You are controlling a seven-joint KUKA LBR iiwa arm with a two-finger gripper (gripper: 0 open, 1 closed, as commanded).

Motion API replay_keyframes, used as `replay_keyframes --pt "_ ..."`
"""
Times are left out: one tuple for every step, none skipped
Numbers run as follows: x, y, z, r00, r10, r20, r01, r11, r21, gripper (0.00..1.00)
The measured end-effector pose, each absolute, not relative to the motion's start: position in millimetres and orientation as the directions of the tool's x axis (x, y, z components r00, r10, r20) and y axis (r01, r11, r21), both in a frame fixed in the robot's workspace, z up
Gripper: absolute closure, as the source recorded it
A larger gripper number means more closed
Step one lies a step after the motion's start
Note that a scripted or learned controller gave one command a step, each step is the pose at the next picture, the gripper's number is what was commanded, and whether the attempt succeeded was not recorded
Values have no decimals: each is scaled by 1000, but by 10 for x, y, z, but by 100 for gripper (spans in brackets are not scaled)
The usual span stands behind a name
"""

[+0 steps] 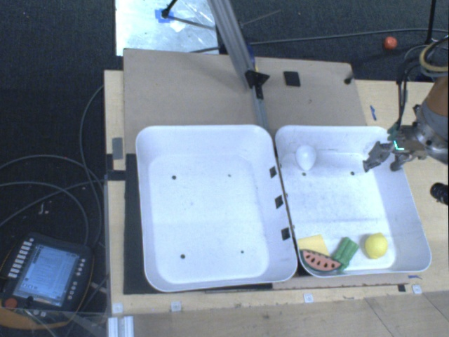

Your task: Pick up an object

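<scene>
Approach step, nothing grasped yet; hand (384, 157) hovering over right bin (403, 209) far edge, fingers apart, holding nothing. Lemon (376, 246), green block (344, 250), watermelon slice (320, 261) along bin's near wall; white egg (306, 157) near its far-left corner. Next: pick target, descend, close

No readable text, label, brand, number or sign anywhere. Handheld control pendant (43, 272), on floor left of bench (330, 93), has lit screen; content too small and blurred to read. Small black tag on bench board (292, 78), behind bins, bears no legible marking.
</scene>
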State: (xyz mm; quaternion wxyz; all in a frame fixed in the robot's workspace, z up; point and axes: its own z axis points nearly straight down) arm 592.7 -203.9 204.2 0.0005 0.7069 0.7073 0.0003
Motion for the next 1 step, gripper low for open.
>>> replay_keyframes --pt "5927 -2039 2042 -1 1000 0 1000 1 1 0"
